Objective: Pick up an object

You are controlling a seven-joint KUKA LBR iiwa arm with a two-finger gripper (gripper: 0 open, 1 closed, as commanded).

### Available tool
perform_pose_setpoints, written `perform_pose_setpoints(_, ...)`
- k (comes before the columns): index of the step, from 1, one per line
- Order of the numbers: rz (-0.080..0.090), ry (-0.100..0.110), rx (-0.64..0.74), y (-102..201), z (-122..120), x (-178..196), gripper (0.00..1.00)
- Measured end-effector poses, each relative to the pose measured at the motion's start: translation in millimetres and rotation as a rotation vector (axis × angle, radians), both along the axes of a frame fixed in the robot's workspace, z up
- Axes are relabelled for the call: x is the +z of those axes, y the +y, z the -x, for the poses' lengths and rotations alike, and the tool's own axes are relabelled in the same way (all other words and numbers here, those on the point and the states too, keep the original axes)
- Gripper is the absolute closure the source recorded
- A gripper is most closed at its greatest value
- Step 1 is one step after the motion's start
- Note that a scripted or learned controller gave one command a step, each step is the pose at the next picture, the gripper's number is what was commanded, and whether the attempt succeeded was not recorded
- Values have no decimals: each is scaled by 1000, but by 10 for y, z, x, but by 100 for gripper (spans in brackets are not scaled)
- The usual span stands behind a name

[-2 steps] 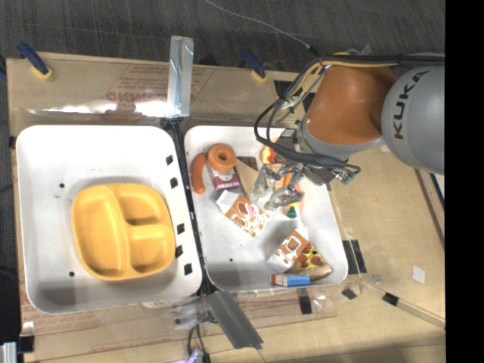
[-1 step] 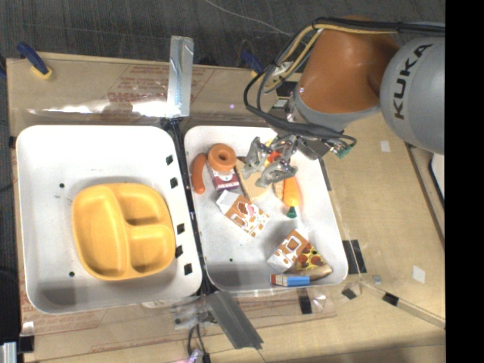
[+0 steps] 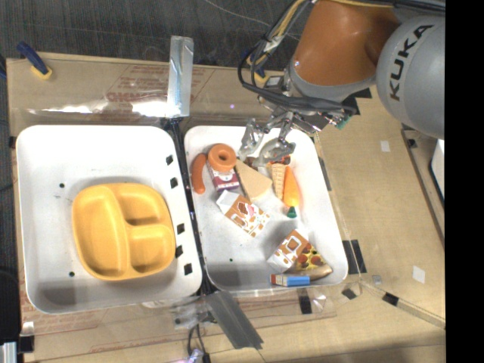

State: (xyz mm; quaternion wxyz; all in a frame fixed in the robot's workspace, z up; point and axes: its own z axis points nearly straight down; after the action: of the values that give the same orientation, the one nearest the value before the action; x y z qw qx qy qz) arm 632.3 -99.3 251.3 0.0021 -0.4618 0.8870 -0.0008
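Left bin (image 3: 38, 157): contains a yellow divided tray (image 3: 121, 229), well apart from all work.

Right bin (image 3: 321, 225): contains the candidate objects. All positions below are given relative to the cheese wedge (image 3: 253, 178).

- Left of the wedge: a sausage (image 3: 199, 174) and a doughnut (image 3: 221, 157), which rests on a small carton (image 3: 224, 181).
- Below the wedge: a patterned box (image 3: 248, 216).
- Just right of the wedge: a carrot (image 3: 292, 191) and a cone (image 3: 279, 177).
- Lower right, well apart from the wedge: a second box (image 3: 290, 249), a pizza slice (image 3: 311, 263) and a marker (image 3: 291, 280).

Gripper (image 3: 269, 144): positioned just above the wedge, at the upper edge of the pile. The fingers appear spread with nothing between them, though clutter behind them makes this hard to confirm.

Step in hand: approach; nothing is grasped yet. The wedge appears to be the nearest target.

Next move: descend with one finger on each side of the wedge, then close.

Obstructions: the cone and carton touch or closely flank the wedge, leaving little finger clearance. The bin's far wall lies close behind the gripper.
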Motion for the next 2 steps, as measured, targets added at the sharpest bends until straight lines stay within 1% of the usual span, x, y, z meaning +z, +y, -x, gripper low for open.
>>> perform_pose_setpoints(1,-2,2,-67,941,-73,1,100)
perform_pose_setpoints(2,1,2,277,415,-180,238,100)
